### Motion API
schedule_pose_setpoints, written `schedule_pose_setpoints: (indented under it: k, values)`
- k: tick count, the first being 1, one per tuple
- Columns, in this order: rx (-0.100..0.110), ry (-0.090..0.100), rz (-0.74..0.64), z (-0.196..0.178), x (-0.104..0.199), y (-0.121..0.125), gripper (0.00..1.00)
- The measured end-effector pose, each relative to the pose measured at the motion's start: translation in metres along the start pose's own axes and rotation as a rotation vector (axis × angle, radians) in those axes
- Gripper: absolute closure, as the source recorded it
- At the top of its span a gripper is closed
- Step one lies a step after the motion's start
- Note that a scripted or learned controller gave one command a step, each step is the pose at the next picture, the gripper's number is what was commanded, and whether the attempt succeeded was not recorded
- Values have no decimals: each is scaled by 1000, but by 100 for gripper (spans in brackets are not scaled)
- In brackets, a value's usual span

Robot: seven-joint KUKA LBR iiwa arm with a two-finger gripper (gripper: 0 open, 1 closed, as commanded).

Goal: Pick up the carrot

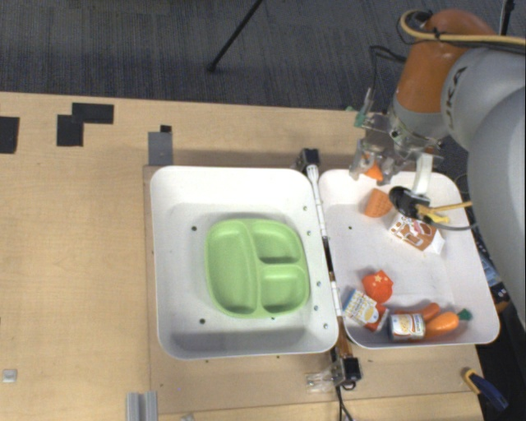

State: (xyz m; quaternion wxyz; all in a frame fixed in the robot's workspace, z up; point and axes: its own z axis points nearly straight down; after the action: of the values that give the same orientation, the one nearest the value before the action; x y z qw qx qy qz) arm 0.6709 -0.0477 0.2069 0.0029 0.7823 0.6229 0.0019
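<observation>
A robotics lab or test bench, seen from above at a slant. A pale wooden bench top (74,271) fills most of the frame, with black square markers (82,122) stuck on it at upper left. Two shallow white plastic bins (164,247) sit side by side at centre, joined by small metal clamps and brackets (161,146). A large grey robot arm with an orange band (460,74) reaches in from the upper right, with loose cables (427,25) trailing over it. Dark grey carpet (123,41) runs along the top, crossed by a thin black stand leg (238,34).
</observation>
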Motion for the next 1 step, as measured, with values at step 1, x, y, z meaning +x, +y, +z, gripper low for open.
schedule_pose_setpoints:
  k: [1]
  values:
    - [-2, 0, -7, -11, 1, 1, 100]
